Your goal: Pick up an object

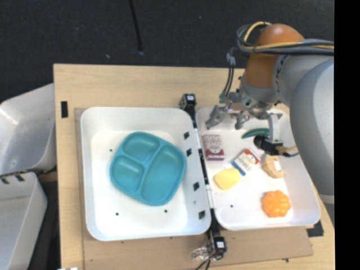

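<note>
My gripper [228, 118] hovers over the far end of the right bin [298, 215], its two grey fingers [214, 118] spread open with nothing between them. Just in front of it lies a small red and white packet [212, 147]. Further toward the near side sit a blue and white packet [244, 161], a yellow lump [226, 179], a beige lump [273, 166] and an orange fruit-like piece [276, 203]. A green piece [256, 133] lies under the arm's wrist, partly hidden.
The left bin [95, 207] holds a blue divided plate [148, 167]. A raised divider with black clips [199, 167] runs between the bins. The arm's grey body [306, 111] covers the right bin's far right corner.
</note>
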Robot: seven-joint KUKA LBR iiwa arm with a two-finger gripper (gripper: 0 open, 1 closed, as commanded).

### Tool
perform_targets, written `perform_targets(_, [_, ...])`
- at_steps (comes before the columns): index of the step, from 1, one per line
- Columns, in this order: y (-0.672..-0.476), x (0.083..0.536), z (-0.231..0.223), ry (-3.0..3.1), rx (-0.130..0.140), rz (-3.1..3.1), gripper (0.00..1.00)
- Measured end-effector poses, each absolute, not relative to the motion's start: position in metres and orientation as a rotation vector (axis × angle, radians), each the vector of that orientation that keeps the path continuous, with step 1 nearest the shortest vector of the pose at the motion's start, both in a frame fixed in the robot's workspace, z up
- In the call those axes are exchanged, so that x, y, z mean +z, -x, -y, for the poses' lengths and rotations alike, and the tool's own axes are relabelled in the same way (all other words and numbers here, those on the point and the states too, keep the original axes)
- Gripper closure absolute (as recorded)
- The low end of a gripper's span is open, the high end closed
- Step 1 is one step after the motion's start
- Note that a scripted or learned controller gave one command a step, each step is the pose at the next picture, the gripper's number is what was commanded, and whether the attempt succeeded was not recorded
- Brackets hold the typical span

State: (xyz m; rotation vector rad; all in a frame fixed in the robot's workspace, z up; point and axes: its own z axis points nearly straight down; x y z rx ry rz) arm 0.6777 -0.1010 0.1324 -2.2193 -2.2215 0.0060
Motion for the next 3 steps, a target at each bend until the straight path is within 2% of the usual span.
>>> perform_targets(1, [-0.678, 0.100, 0.102, 2.221, 0.003, 2.223, 0.00])
perform_targets(2, [-0.679, 0.114, 0.103, 2.225, -0.002, 2.226, 1.00])
perform_targets(3, [-0.683, 0.178, 0.110, 2.227, -0.007, 2.226, 1.00])
